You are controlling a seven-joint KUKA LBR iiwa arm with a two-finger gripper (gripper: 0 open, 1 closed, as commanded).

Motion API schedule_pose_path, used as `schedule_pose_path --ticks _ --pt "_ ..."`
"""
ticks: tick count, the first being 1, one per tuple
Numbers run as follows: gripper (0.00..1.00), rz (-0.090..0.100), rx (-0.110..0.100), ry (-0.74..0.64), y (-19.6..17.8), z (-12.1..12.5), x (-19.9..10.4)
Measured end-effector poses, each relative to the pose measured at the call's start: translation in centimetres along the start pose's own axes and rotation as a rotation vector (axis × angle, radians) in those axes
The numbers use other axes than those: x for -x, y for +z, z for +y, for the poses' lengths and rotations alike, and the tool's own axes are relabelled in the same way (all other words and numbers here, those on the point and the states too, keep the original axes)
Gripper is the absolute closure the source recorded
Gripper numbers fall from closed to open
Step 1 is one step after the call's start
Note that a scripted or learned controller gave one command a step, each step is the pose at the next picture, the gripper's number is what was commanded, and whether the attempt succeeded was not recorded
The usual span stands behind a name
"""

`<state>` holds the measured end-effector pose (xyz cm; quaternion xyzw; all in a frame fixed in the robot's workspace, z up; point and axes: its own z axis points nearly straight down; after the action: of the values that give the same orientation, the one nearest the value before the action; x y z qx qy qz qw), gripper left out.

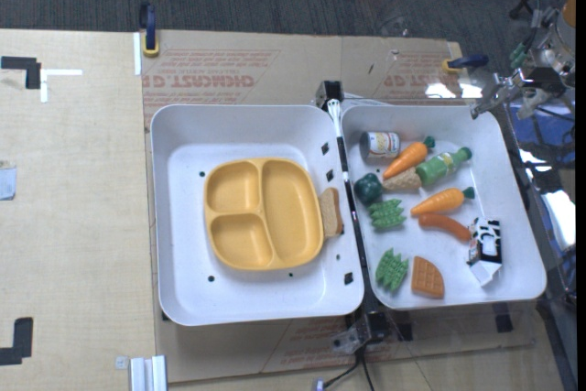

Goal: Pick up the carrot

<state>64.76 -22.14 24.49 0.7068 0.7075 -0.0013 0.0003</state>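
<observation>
The gripper (502, 92) hangs past the upper right corner of the right bin (517, 224), above the counter (73, 224); whether its jaws are open or closed cannot be told, and nothing shows between them. The arm enters from the right, its wrist high beside the bin's rim. Below and left of the jaws, one carrot (406, 160) lies tilted beside a green bottle (445, 164); a second carrot (440, 200) lies lower, above a red sausage (446, 225). Farther left, the left bin (174, 224) holds a yellow divided plate (264, 213).
</observation>
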Motion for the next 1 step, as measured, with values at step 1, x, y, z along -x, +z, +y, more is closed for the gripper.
schedule_pose_path --ticks 1 --pt "0.00 0.000 0.002 -0.152 11.01 -2.49 -1.61"
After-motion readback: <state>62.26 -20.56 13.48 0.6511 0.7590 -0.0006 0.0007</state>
